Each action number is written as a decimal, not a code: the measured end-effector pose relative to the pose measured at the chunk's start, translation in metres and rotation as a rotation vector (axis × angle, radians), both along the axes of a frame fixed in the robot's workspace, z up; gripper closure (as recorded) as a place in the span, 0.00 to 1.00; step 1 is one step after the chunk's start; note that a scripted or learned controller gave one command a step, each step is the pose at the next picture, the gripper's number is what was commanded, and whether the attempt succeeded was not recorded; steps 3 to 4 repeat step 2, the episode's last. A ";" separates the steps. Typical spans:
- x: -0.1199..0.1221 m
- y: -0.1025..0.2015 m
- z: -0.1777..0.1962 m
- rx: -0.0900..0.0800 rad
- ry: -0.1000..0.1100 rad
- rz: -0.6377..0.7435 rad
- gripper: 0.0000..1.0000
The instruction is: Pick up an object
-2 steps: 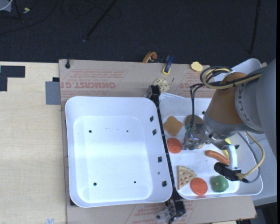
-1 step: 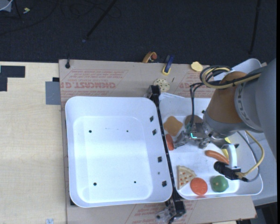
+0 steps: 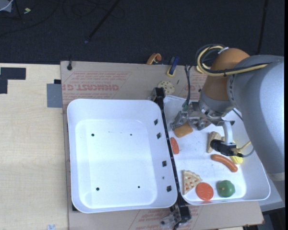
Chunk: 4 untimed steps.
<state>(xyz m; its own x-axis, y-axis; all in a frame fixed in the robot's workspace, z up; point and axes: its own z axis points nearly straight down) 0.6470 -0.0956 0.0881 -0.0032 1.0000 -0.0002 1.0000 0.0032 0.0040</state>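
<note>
We look down from one fixed camera above the bench, set at a slant, so the bench's far edge lies toward the top of the frame with dark floor beyond it. We sit near enough that the two white bins take up most of the middle: the left-hand bin centred, the right-hand bin toward the right edge, where the arm reaches in.

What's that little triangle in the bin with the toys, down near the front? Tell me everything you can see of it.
The triangle looks like a toy pizza or cracker slice: pale tan, dotted darker, seemingly plastic. It lies flat on the floor of the bin, near the front corner by the other bin. A red-orange disc sits by one corner; whether they touch is unclear.
</note>
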 end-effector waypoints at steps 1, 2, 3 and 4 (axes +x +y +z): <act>-0.004 -0.001 0.009 0.000 0.009 0.002 1.00; -0.004 0.064 0.106 0.003 -0.003 0.003 1.00; -0.004 0.064 0.106 0.003 -0.003 0.003 1.00; -0.004 0.064 0.106 0.003 -0.003 0.003 1.00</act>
